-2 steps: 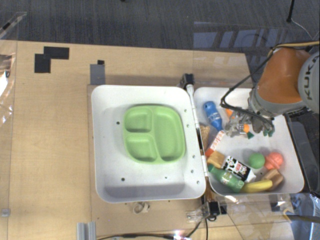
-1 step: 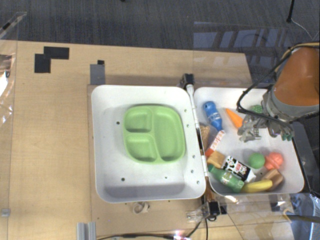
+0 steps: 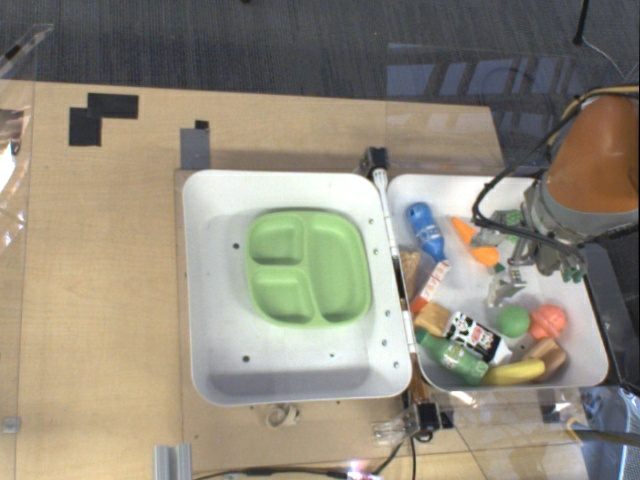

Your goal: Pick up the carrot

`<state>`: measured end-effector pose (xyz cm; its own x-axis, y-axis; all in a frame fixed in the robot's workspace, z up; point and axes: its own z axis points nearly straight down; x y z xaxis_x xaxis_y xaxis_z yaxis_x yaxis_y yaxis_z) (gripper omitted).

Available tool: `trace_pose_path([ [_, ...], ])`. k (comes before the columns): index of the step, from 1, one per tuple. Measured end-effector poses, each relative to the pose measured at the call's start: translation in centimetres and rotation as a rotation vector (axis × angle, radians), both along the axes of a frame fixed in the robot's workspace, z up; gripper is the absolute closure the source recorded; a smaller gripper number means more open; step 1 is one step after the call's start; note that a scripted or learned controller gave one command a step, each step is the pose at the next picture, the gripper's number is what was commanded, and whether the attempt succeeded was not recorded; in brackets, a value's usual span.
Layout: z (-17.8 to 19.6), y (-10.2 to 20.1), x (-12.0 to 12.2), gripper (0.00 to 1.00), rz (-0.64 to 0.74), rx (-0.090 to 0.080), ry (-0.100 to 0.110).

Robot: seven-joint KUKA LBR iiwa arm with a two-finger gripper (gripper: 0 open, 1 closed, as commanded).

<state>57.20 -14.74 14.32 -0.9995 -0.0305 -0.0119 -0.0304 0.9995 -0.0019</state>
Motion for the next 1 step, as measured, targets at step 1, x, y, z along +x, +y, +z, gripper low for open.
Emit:
trace_pose_path([
  [1,-5.40,-3.57,5.45,0.00,-0.088,0.001,-0.005],
])
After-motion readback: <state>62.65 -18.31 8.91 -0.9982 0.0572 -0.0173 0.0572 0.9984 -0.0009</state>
